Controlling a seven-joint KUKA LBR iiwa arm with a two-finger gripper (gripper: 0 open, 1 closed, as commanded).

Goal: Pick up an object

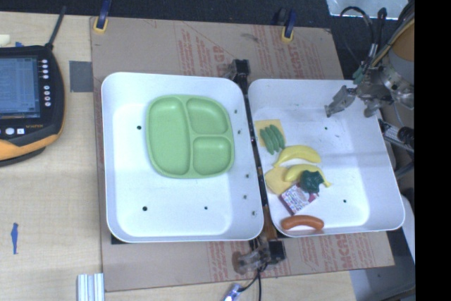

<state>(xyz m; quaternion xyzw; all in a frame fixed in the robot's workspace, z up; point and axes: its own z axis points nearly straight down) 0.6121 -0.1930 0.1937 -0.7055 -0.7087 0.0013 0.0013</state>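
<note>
The right bin holds a cluster of toy food along its left side: green bean pods on a yellow card, a yellow banana, a dark green broccoli piece on a yellow wedge, a small red packet and a sausage by the front rim. My gripper hangs over the bin's far right part, well away from the food. Its fingers stand apart with nothing between them.
The left bin carries a green divided plate. A teach pendant lies on the bench at far left. Clamps pin the cardboard sheet at the back edge. Cables run near the arm at right.
</note>
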